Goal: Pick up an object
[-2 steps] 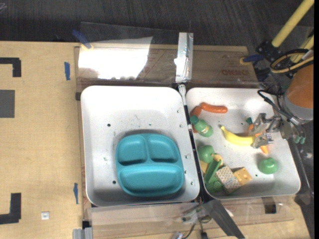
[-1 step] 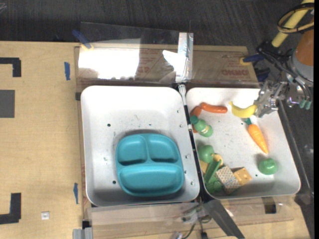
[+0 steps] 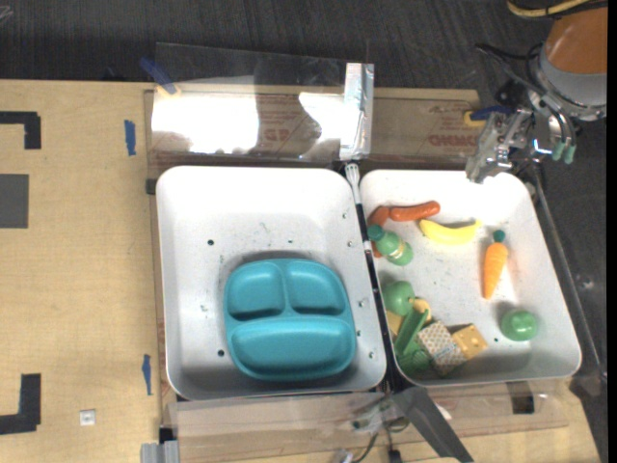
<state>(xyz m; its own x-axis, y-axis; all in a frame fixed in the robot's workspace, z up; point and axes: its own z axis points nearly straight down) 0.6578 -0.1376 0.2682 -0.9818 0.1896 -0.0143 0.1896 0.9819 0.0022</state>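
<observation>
The right bin (image 3: 549, 258) holds several toy foods: a red sausage (image 3: 415, 211), a yellow banana (image 3: 451, 230), an orange carrot (image 3: 494, 266), a green ball (image 3: 519, 324), a green bottle-like piece (image 3: 390, 248), a green vegetable (image 3: 399, 295), and a tan block (image 3: 469, 340) beside a speckled cube (image 3: 439, 343). My gripper (image 3: 492, 160) hangs above the bin's far right corner, apart from all the toys, with nothing seen between its fingers.
The left bin (image 3: 193, 220) holds a teal divided tray (image 3: 287, 318). A clear plastic sheet (image 3: 260, 114) and cardboard lie behind the bins. The arm's orange band (image 3: 576, 41) and cables sit at the top right.
</observation>
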